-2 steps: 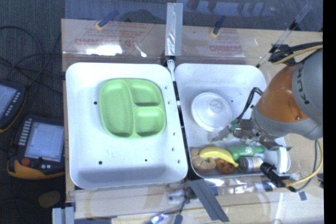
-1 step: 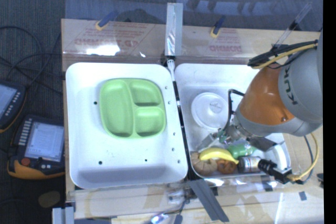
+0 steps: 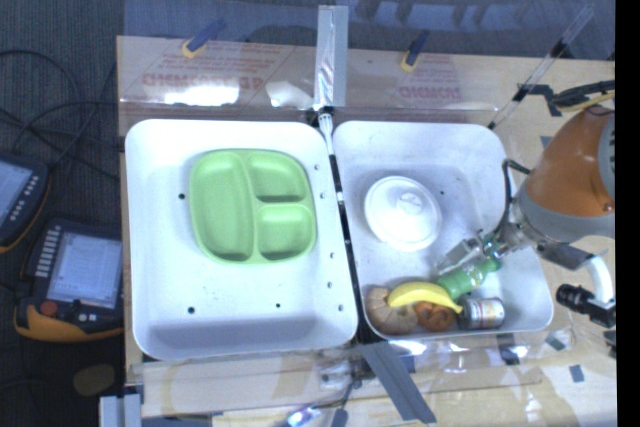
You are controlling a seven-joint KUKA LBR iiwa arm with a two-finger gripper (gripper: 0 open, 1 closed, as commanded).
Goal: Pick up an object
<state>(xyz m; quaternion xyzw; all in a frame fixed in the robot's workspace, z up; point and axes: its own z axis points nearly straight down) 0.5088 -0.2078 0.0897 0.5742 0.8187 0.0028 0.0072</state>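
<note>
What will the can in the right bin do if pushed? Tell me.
The can lies on its side, so it would probably roll. It looks like metal, likely stiff and slippery. The banana lies close beside it and might block or shift with it.

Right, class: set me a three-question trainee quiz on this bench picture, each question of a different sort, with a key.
1. True or false: the green divided plate lies in the same bin as the white lidded bowl.
2. Multiple choice: the banana lies (A) in the left bin, (B) near the front edge of the right bin, (C) on the plate.
3. Fill in: the gripper is low over the ____ bin, close to a green object.

Key: 1 false; 2 B; 3 right.
</note>
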